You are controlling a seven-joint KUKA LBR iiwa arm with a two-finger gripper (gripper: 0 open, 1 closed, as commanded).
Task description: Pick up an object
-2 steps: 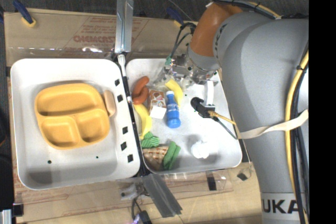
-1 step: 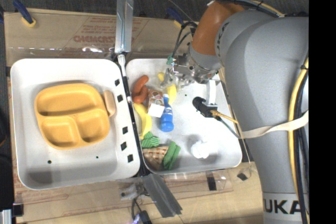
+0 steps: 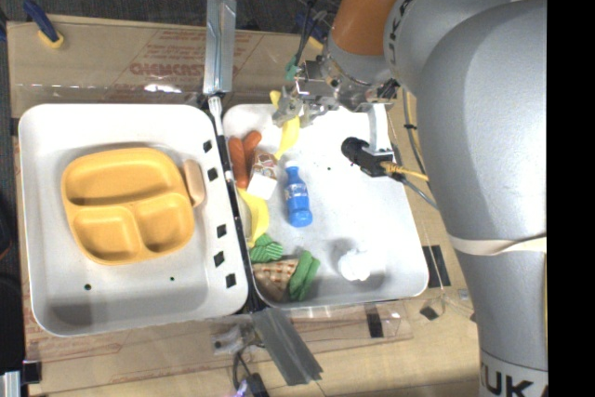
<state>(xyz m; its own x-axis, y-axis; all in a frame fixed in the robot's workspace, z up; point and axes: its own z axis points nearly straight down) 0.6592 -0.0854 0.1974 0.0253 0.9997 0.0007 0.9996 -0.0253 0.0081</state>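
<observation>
My gripper (image 3: 296,107) hangs over the far left corner of the right bin (image 3: 390,228), below the orange wrist band. A yellow item (image 3: 287,133) lies right beneath it, partly hidden by the fingers. Further down the bin lie a blue bottle (image 3: 297,197), a red sausage-like piece (image 3: 243,153), a small white block (image 3: 262,187), a yellow banana shape (image 3: 257,215), a green and tan toy (image 3: 284,269) and a clear cup-like thing (image 3: 354,263).
The left bin (image 3: 56,302) holds a yellow divided tray (image 3: 125,203) and a tan stick (image 3: 194,182). A metal divider (image 3: 219,42) runs between the bins. The arm's grey body covers the right side. A black cable plug (image 3: 364,154) hangs over the right bin.
</observation>
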